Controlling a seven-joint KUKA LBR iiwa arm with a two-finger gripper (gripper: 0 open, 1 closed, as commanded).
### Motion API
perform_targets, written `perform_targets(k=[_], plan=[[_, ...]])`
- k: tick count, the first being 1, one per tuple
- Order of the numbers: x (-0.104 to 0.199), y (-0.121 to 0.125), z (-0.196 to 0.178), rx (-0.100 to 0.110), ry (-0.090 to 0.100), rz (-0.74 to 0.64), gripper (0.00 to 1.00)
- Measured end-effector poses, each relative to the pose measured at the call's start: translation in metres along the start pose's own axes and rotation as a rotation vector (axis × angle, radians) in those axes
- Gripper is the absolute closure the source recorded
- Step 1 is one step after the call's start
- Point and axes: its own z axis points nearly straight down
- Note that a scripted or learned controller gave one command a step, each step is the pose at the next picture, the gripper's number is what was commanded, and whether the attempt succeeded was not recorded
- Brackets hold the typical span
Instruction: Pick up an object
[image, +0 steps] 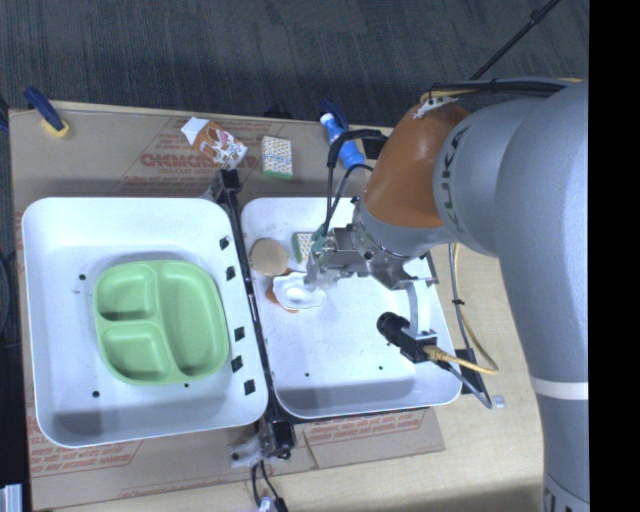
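Note:
In the right bin (350, 385) my gripper (318, 277) hangs low over the upper left part, right above a white object with an orange edge (293, 294). A tan round object (267, 256) lies just to the left of it, near the bin's left wall. A small green and white item (302, 243) sits beside the gripper's far side, partly hidden by it. The grey arm with its orange band (410, 175) covers the bin's upper right.
The left bin (50, 300) holds a green divided plate (160, 322). A black connector with a yellow cable (405, 338) hangs from the arm over the right bin. Small packets (212, 143) (277, 157) and blue clamps (45, 110) (335, 125) lie beyond the bins.

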Motion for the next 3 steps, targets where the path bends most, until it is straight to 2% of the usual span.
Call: perform_targets(k=[1,2,3], plan=[[0.0,0.0,0.001,0.002,0.0,0.0,0.0],[0.0,0.0,0.001,0.002,0.0,0.0,0.0],[0.033,-0.076,0.002,0.003,0.0,0.001,0.0]])
